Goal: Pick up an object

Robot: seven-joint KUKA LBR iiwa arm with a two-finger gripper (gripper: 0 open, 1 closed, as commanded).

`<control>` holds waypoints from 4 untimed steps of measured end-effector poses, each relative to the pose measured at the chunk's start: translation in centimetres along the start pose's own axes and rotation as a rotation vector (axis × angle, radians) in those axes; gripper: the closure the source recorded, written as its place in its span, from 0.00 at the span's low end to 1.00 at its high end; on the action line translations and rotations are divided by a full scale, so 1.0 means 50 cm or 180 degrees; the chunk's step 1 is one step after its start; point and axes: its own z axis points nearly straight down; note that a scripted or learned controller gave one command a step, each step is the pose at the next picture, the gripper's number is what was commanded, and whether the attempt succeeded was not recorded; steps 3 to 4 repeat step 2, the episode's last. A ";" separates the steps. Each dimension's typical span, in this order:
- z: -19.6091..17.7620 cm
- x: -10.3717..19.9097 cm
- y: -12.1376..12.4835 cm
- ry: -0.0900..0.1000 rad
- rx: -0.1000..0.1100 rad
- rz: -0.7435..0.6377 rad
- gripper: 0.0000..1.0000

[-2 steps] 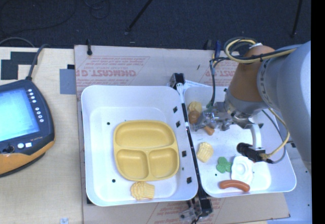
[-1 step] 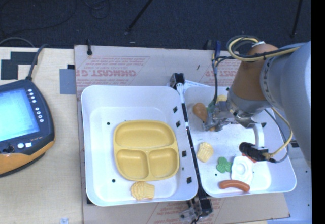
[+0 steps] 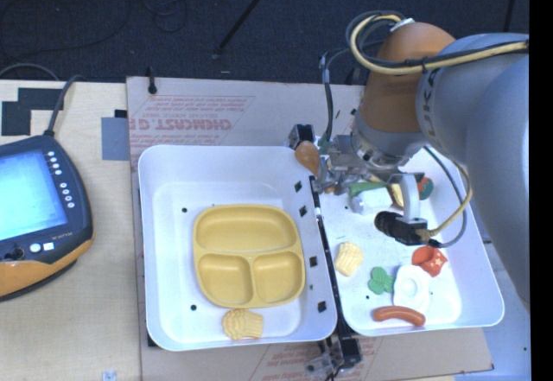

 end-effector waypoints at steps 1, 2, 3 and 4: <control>-0.141 0.009 -0.073 -0.0009 0.0029 0.0026 1.00; -0.232 0.096 -0.137 -0.0007 0.0024 0.0018 1.00; -0.232 0.096 -0.137 -0.0007 0.0024 0.0018 1.00; -0.232 0.096 -0.137 -0.0007 0.0024 0.0018 1.00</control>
